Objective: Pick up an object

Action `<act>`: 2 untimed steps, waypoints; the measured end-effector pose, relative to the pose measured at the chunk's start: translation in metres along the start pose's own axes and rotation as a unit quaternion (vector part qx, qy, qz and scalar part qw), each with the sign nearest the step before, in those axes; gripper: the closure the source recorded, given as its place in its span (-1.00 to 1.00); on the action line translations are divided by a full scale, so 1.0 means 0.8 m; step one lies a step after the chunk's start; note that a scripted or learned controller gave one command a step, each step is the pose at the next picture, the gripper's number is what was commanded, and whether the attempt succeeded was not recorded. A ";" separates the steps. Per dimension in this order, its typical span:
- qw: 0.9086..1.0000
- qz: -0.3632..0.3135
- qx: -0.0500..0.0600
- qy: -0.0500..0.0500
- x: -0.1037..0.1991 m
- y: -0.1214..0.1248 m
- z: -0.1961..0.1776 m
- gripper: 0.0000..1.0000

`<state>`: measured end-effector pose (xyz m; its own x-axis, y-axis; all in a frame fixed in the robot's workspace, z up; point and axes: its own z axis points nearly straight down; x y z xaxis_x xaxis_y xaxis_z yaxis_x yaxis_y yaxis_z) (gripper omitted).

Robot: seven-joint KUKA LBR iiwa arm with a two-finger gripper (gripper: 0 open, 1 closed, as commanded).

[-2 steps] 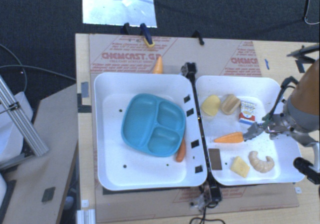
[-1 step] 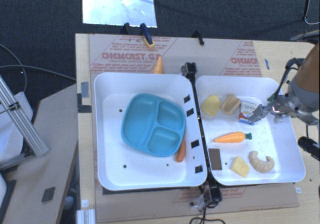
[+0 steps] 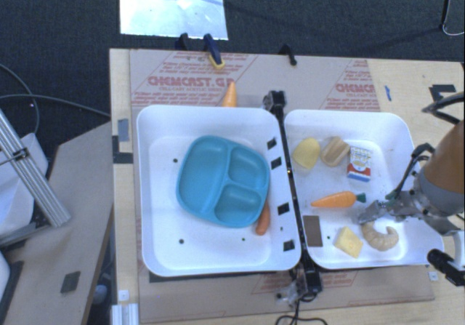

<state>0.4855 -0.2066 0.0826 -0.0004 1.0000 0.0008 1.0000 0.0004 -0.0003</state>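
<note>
Reaching in from the right over the right-hand bin [image 3: 398,124], with the gripper [image 3: 379,209] low near that bin's front right part. Cannot tell how wide the fingers stand or whether anything sits between them; too small and blurred to read, so no claim of a hold.

Lying closest: a pale curled croissant [image 3: 381,236] just below the gripper tip, touching or nearly so. Looks like a light plastic toy, stiff, smooth and a little slippery, unlikely to break. Best taken across the thick middle of the curl, where both sides run roughly parallel; the tapered ends would probably squirt out of a pinch.

Just left of it, a yellow cheese wedge [image 3: 349,242], also light and hard, with flat faces that should grip well. Above, an orange carrot [image 3: 338,201] lying sideways between gripper and bin divider; round and tapering, so liable to roll unless pinched across the fat end. Further back: a yellow lump [image 3: 306,153], a tan bread roll [image 3: 334,150] touching it, and a small milk carton [image 3: 360,163], boxy and easy to clamp on opposite faces.

Sitting in the left bin [image 3: 163,131]: a blue divided plate [image 3: 224,180] with a second small carrot [image 3: 262,220] at its front edge, well apart from the arm.
</note>
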 end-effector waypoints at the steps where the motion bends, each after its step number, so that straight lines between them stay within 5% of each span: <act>1: 1.000 -0.004 -0.004 -0.001 0.031 0.090 -0.003 -1.00; 2: 1.000 -0.004 -0.003 -0.001 0.078 0.162 -0.004 -1.00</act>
<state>0.6151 -0.1441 0.0854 -0.0091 1.0000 -0.0008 0.9999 0.0091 0.0065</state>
